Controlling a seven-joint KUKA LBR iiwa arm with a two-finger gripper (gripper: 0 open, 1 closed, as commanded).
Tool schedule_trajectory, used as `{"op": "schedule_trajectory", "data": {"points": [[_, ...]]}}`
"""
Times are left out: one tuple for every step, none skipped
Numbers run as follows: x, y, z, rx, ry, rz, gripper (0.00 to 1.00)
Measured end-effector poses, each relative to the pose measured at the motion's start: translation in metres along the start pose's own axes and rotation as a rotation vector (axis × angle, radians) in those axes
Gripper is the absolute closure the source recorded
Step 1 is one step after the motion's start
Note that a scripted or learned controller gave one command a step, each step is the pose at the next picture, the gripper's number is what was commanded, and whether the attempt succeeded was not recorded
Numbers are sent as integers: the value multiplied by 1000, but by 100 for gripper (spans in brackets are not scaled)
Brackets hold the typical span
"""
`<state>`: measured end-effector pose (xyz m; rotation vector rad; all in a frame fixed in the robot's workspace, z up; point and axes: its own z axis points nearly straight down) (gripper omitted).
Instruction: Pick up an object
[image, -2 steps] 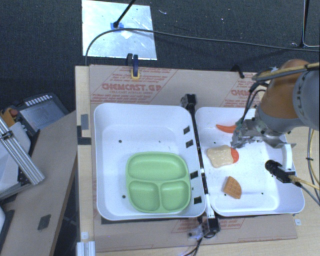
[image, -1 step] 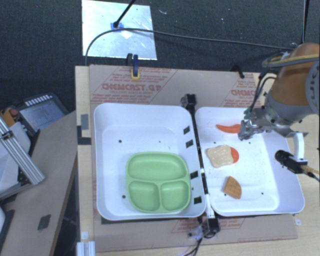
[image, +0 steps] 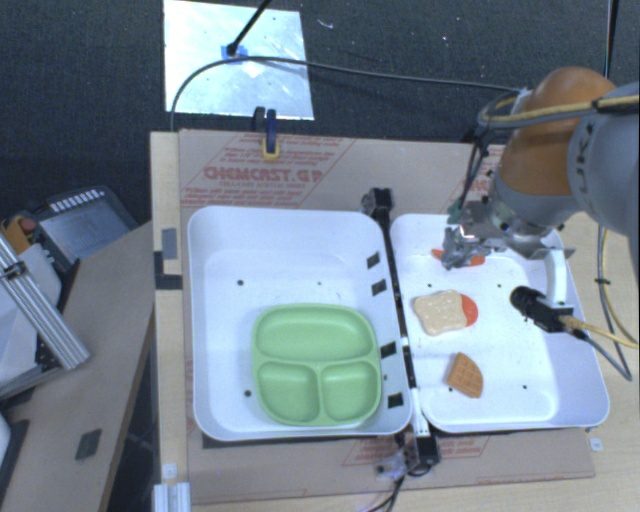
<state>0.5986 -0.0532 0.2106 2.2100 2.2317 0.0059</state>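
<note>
End effector (image: 461, 247) sits low at the far end of the right bin (image: 575, 400), right on top of a small orange-red piece (image: 474, 260) that peeks out beneath it; I cannot tell its state or whether it holds anything. Nearer the camera from it lie a toast-shaped piece (image: 440, 312) overlapping a red disc (image: 468, 312), then a brown waffle-like piece (image: 465, 375), with a green divided plate (image: 315, 362) off in the left bin (image: 215, 300). I judge these light, rigid, slick toy foods, best pinched across their thin edges.
</note>
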Motion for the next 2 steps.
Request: {"op": "schedule_trajectory", "data": {"points": [[61,1,-12,0,0,-1,100],[112,15,-16,0,0,0,100]]}}
